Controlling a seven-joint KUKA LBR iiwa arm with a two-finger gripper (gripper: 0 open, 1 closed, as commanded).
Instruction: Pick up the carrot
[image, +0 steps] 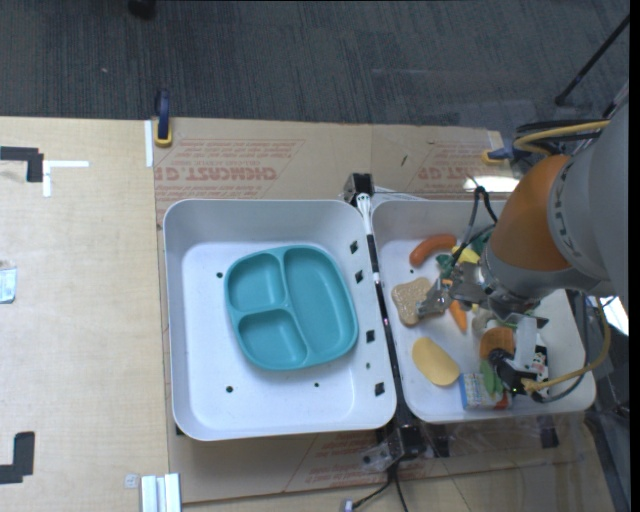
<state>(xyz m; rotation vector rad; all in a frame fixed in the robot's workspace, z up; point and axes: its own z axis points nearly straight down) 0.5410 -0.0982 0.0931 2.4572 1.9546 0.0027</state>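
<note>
**Arm low over the right bin, carrot just beside its fingers**

The grey arm (560, 220) reaches in from three o'clock and hangs over the right bin (570, 400). Its gripper (447, 296) sits near the middle of that bin, but whether the fingers are wide or narrow I cannot tell from here. The carrot (458, 316), a short orange stick, lies just beside the gripper at about five o'clock of it. A slice of bread (410, 300) lies at nine o'clock of the gripper, a sausage (432, 247) at twelve, and a yellow potato chip (435, 361) toward six. The left bin (190, 400) carries a teal divided plate (290, 306). Both bins rest on the counter (70, 300).
</note>
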